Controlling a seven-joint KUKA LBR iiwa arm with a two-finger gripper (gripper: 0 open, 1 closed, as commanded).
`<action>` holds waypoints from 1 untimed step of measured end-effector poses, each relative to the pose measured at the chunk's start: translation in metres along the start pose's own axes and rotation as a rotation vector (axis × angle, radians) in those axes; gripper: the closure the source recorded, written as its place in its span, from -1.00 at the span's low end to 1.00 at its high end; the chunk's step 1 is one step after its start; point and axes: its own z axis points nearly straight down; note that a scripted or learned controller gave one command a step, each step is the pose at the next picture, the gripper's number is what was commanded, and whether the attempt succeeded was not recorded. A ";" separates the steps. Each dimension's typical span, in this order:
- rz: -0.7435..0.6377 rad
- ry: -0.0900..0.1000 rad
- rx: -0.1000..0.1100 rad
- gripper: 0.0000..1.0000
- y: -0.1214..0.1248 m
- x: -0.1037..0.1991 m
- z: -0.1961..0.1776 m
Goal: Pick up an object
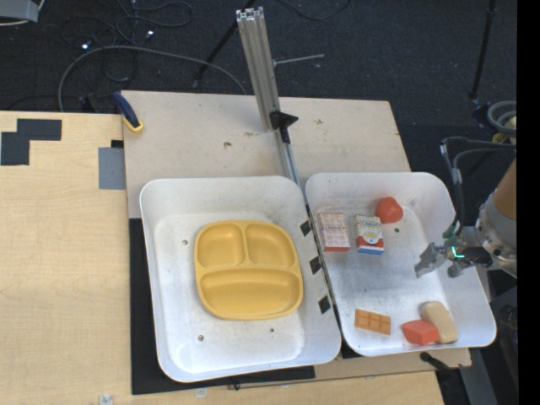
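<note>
We are looking down on two white bins side by side; the gripper [438, 260] is hanging over the right bin [422, 188], near its right wall, and its fingers [424, 262] are pointing toward the bin's middle; at this size we cannot tell whether they are standing open or closed, and we are seeing nothing between them.

Taking places from those fingers: the beige bread-like piece [441, 320] is lying below them, near the bin's lower right corner, and the red block [419, 332] is touching its left side; the orange wafer [373, 321] is sitting further left along the same lower stretch, apart from both. Up and to the left of the fingers, the small carton with the blue base [369, 234] and the pink-printed carton [332, 230] are standing just beside each other; the red round object [389, 209] is resting just above and to the right of the first carton, well apart from the fingers.

Far to the left, the left bin [169, 218] is bearing the yellow divided plate [248, 269].
</note>
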 end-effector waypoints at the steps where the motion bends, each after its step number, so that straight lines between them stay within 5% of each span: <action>1: 0.000 0.000 -0.002 -1.00 0.001 0.000 -0.001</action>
